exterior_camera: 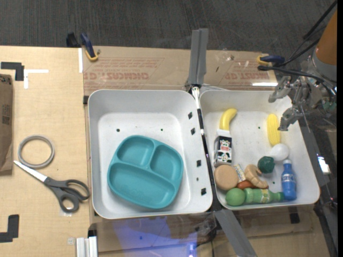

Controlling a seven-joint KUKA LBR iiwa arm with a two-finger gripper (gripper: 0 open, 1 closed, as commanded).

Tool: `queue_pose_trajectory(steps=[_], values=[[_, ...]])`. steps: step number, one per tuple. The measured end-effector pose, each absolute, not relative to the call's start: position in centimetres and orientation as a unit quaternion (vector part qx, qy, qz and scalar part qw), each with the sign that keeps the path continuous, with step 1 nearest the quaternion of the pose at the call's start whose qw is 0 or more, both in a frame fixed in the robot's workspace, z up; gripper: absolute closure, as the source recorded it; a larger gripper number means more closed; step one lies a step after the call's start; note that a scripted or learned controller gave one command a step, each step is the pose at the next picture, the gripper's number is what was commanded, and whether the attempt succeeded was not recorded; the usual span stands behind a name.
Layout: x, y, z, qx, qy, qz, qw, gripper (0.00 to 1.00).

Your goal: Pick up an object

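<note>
The gripper (292, 107) is hovering with fingers spread, gripping nothing, just above a yellow corn cob (273, 129) that is lying upright in the right bin (310, 159), beside a white ball (279, 152).

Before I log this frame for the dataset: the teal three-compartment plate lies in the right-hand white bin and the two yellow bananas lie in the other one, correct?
Not quite. The camera view shows the teal three-compartment plate in the left-hand white bin, alone there. The two yellow bananas lie in the right-hand white bin, among the other small items.
</note>
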State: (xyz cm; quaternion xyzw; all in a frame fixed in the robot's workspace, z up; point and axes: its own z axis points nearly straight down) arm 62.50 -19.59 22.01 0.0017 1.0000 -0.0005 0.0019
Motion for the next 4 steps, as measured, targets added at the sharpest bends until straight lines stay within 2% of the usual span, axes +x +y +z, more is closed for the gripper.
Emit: queue_pose_trajectory(steps=[1, 2, 3, 4], values=[[55.9, -20.5, 9.3, -0.024, 1.0, -0.0006, 0.002, 0.0], [56.3, -9.7, 10.4, 0.075, 0.997, -0.0003, 0.002, 0.0], [56.7, -9.4, 9.3, 0.087, 0.996, -0.0008, 0.001, 0.0], [56.2, -13.9, 9.3, -0.015, 1.0, -0.0005, 0.002, 0.0]])
